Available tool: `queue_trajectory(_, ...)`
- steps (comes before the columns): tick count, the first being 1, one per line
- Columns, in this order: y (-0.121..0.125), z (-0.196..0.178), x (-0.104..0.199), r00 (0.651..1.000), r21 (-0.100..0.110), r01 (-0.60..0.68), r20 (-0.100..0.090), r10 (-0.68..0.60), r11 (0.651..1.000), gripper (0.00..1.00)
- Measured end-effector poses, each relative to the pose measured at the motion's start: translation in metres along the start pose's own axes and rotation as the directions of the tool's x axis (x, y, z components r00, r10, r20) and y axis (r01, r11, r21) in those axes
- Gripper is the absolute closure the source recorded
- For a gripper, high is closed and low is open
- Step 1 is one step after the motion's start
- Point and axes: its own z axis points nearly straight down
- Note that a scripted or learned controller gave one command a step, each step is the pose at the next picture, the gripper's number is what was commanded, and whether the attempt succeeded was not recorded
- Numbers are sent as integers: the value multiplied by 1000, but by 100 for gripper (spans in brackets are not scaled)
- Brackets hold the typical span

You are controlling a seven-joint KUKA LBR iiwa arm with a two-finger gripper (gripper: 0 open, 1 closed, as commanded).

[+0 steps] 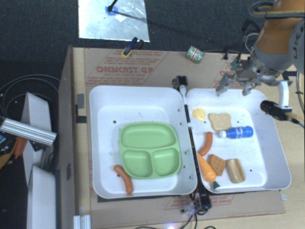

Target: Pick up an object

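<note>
1. Brown cardboard printed with red lettering covers the desk (143,66), and two shallow white bins sit side by side on it.
2. Left bin (102,128): a green divided plate (150,149) lies in the middle, with an orange sausage (124,179) just off its lower left corner.
3. Right bin (271,151): a yellow piece (199,113) and a slice of toast (219,121) lie near the far wall, with a blue bottle (237,132) on its side just beside the toast.
4. Nearer the front of that bin are a second sausage (206,143), a carrot (207,170), a waffle square (217,164) and a bread roll (235,170), all close together.
5. The grey arm with its orange band (281,18) comes in from the upper right.
6. The pincer (234,88) hangs over the far edge of the right bin with its two fingers spread apart, nothing between them; it is above the toast and clear of every item.
7. A small green can (195,54) lies on the cardboard behind the bins.
</note>
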Motion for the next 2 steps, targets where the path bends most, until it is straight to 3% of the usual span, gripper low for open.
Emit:
queue_trajectory(1,-30,125,-17,1000,3,-2,0,2,1000,0)
queue_trajectory(2,-68,156,8,1000,2,-2,-1,2,1000,0)
